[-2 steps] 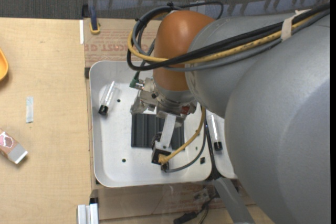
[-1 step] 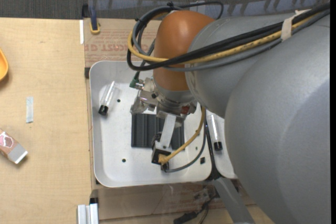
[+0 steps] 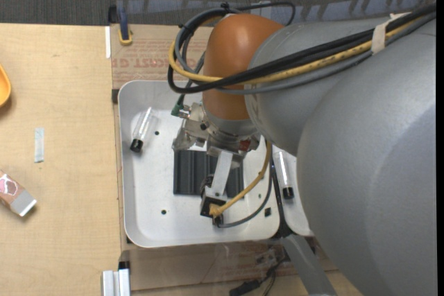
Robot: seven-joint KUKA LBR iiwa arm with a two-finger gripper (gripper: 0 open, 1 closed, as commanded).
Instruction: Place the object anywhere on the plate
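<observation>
Overhead view of the bench. The grey arm [image 3: 361, 121] enters from the right and covers most of the right half of the scene. Its orange band [image 3: 232, 55] sits above the far part of the white bin [image 3: 146, 208].

The gripper [image 3: 198, 145] hangs below the orange band, over the middle of this bin and pointing down at the floor. The wrist hides its tip, so it cannot be told whether the claw is open or closed, or whether it has hold of anything.

Three loose things lie close to the gripper, and the view does not settle which of them is the object to be placed:

- **Dark ribbed slab** [image 3: 187, 173]: lies flat on the bin floor, just on the near side of the gripper. Its far edge runs under the gripper body, so contact between the two cannot be judged.
- **Left tube** [image 3: 141, 129]: a clear tube with a black cap that lies tilted in the left part of the bin, cap towards the near side. It is apart from the gripper, with bare white floor between them.
- **Right tube** [image 3: 282, 177]: a clear tube with a black cap that lies to the right of the gripper, close to the bin's right wall and partly under the arm.

A corner of the second bin [image 3: 300, 217] shows at near right, beneath the arm.

Left of the bins lies a tan board [image 3: 62, 239], which bears three things well apart from the gripper:

- An orange thing [image 3: 3, 88], cut off by the left edge.
- A small grey strip [image 3: 39, 145].
- A pink and white packet [image 3: 16, 195] at near left.
</observation>
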